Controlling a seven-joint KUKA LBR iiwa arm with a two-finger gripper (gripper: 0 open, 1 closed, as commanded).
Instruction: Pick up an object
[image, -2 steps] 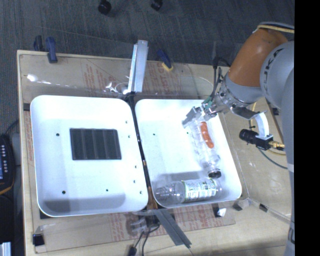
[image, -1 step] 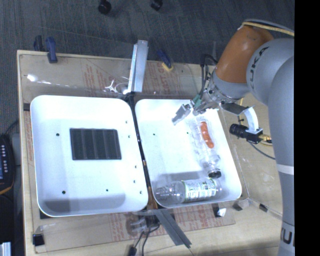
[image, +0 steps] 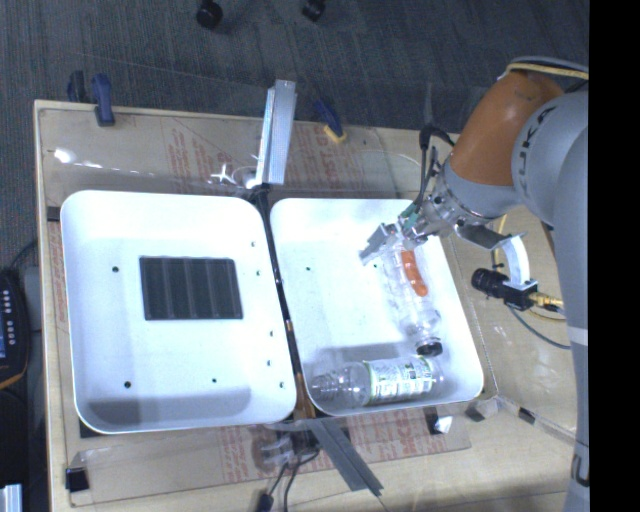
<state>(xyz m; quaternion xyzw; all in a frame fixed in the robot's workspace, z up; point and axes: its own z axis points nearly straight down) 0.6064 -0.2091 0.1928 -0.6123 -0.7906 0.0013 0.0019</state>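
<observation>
The clear plastic bottle (image: 377, 381) lying against the right bin's (image: 330, 260) near wall looks light, smooth and slippery, best taken across its labelled middle; whether the gripper (image: 398, 238) is open, I cannot tell.

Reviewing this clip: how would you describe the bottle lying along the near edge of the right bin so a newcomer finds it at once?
Start at the right-hand shallow white bin. Along its near wall lies a clear plastic bottle with a printed label, on its side, running left to right. Unlike the clear bottle with an orange patch inside farther back, it has a wrap label and no orange.
</observation>
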